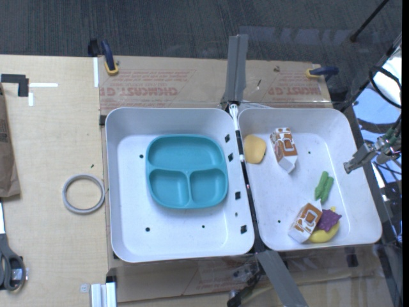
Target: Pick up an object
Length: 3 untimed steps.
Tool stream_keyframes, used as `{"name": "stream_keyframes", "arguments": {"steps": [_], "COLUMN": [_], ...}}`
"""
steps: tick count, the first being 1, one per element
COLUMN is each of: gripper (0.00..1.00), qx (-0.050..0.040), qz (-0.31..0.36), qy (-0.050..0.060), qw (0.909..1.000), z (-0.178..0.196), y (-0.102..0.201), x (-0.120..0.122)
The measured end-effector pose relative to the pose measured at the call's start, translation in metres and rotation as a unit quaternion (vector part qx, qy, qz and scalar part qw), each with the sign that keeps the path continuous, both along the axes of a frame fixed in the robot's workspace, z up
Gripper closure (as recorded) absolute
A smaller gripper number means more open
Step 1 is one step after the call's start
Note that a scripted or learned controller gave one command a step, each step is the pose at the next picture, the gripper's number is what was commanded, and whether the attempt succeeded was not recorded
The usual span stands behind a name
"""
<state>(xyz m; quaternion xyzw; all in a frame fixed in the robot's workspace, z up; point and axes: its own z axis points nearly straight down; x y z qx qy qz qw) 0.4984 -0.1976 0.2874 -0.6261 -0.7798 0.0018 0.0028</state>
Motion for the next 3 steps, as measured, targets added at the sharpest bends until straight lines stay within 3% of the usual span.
{"name": "stream_keyframes", "arguments": {"steps": [1, 2, 3], "gripper": [0.00, 0.00, 0.00], "qx": [-0.0009, -0.0024, -0.0025], "qz": [-0.067, -0.277, -0.209], "qy": [0.000, 0.002, 0.000], "qw": [0.9978, 0.9610, 0.9778], "z": [-0.056, -0.111, -0.116], "y": [0.015, 0.048, 0.080], "x": [0.081, 0.100, 0.158]}}
